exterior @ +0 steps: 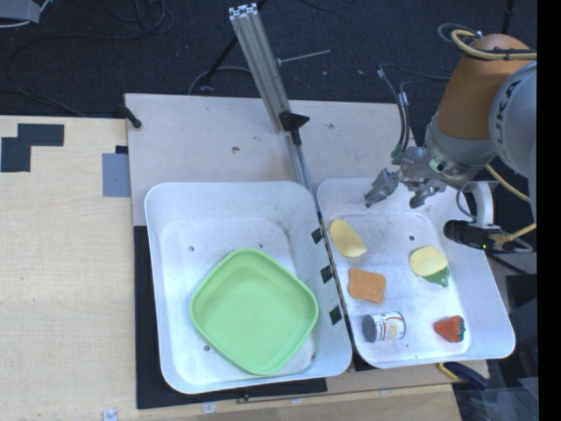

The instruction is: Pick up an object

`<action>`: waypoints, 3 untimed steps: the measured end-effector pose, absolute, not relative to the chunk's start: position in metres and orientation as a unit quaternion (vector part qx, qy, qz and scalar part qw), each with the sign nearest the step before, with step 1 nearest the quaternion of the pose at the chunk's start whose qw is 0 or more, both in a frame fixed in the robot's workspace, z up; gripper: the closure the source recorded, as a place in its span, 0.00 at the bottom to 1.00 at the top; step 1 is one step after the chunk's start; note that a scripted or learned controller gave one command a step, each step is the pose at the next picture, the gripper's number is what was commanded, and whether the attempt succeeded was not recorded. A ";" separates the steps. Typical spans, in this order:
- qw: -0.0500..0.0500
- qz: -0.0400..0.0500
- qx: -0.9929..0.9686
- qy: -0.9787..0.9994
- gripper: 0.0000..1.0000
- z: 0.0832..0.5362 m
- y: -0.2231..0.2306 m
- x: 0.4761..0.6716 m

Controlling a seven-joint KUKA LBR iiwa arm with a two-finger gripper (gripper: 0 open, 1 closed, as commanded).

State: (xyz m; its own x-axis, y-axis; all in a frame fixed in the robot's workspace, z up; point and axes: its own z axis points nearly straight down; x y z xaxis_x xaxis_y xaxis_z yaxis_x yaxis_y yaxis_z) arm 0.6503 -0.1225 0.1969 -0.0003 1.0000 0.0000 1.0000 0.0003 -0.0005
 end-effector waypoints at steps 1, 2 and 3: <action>0.002 0.002 -0.707 -0.708 0.00 0.138 -0.115 0.655; 0.000 0.000 -0.707 -0.707 0.00 0.090 -0.115 0.654; -0.001 -0.001 -0.707 -0.707 1.00 0.102 -0.115 0.655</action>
